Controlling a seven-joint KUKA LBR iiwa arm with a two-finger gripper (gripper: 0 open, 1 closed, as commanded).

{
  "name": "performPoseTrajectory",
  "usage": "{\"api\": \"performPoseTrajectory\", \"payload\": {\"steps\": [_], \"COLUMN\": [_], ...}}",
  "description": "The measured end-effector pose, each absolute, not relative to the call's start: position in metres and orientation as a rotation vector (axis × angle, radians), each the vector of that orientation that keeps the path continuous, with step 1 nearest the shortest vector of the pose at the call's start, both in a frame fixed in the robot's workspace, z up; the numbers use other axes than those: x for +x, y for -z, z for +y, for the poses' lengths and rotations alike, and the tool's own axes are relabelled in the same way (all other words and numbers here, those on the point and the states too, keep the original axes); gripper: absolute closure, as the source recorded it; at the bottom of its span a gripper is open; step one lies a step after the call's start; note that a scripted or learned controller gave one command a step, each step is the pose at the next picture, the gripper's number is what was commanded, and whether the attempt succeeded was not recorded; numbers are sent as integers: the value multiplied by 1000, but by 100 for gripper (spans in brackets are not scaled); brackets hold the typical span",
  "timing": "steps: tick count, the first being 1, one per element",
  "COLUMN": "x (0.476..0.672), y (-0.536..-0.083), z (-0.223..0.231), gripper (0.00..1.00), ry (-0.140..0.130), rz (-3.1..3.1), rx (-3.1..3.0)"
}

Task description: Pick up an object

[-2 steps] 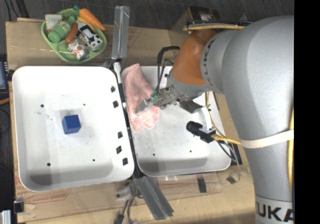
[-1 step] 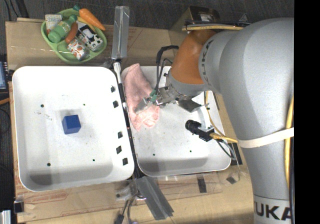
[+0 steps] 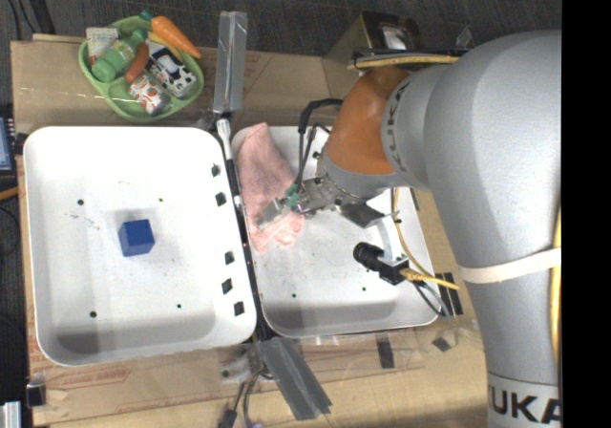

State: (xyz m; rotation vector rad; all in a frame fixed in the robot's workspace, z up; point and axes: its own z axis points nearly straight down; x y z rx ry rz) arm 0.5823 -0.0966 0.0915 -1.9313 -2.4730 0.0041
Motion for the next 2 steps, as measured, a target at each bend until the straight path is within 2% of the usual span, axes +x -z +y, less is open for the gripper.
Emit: {"api": "performPoseTrajectory", "payload": {"steps": [1,2], "x": [582,582], "y": [-101,-101], "z": [-96,-96], "gripper": [100,0], "ry": [-7,-7], "rz": [-2473,-2474], "rx": [-1925,-1925]}}
